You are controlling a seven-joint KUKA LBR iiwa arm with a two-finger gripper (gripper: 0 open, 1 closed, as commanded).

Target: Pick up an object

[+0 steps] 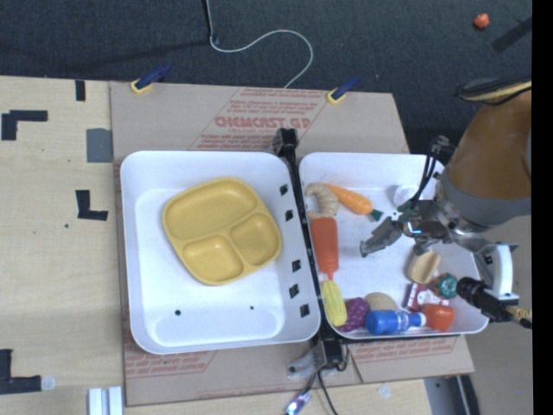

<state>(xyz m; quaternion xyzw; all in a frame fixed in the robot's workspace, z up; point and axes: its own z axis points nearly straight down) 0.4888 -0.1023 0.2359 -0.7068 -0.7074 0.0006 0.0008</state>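
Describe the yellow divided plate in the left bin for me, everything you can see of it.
The yellow divided plate is a rounded-square tray, plastic by its look, with three compartments: one large across the far side, two smaller toward the near edge. It lies flat and right side up on the floor of the left bin, turned at a slant to the walls. Its compartments hold nothing, and nothing but the bin floor touches it.

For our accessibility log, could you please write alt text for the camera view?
The gripper hovers over bare floor in the right bin among toy food: a carrot, corn cob and blue bottle. The left bin holds a yellow divided plate.
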